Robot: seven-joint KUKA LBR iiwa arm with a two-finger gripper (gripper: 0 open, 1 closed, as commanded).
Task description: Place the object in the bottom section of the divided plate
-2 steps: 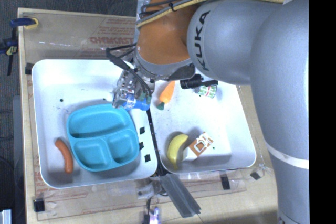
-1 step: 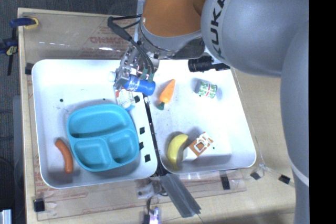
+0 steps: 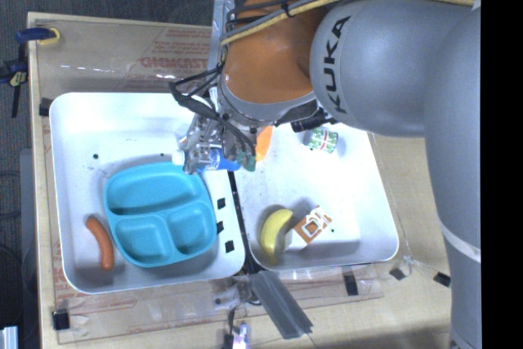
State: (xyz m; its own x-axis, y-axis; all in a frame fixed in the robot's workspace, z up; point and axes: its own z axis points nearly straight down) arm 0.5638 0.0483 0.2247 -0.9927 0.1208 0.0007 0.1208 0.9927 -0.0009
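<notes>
At far left, in the left bin point(image 3: 65, 127), one sausage point(image 3: 101, 241) is seen lying just beside the blue divided plate point(image 3: 160, 212). One such plate is present; its three sections — one long, two smaller — are seen bare, so the placing is judged not yet done. Which section counts as the bottom one cannot be settled from this angle.

At the plate's upper right corner, near the wall shared by the two bins, the pincer point(image 3: 214, 149) is found low over the left bin. Whether its fingers are apart or together cannot be told, since cables and the wrist cover them; nothing is clearly seen between them. An orange piece point(image 3: 263, 140), perhaps a carrot, is seen just beside the wrist.

In the right bin point(image 3: 368, 200), three further things are counted: one small green-and-white can point(image 3: 323, 140), one yellow-green fruit point(image 3: 276, 230) and one small orange-and-white packet point(image 3: 313, 225) touching it. Which object is meant by the task cannot be told — pickup and placement are both judged outstanding.
</notes>
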